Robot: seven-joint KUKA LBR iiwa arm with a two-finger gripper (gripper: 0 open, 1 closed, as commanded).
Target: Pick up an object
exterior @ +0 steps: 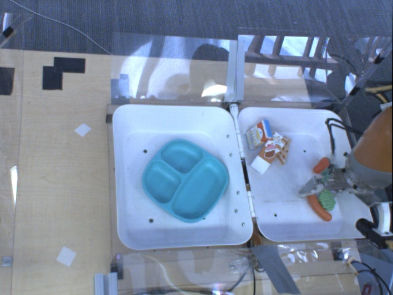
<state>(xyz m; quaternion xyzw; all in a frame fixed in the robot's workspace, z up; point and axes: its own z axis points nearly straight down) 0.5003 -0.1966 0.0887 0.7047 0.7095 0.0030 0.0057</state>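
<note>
The gripper (314,187) sits low in the right bin (295,223); whether it is open, or has hold of anything, cannot be told. A green item (327,199) and an orange sausage-shaped toy (320,208) lie just beside it, another orange piece (321,165) just above. Small cartons (268,141) lie further up-left; the blue divided plate (184,180) occupies the left bin (132,226).

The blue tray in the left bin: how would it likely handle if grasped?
The blue tray looks like stiff moulded plastic, so probably rigid and light. It lies flat with three compartments, so it is unlikely to roll. Its smooth, wide surface may slip; the rim seems the best hold.
</note>
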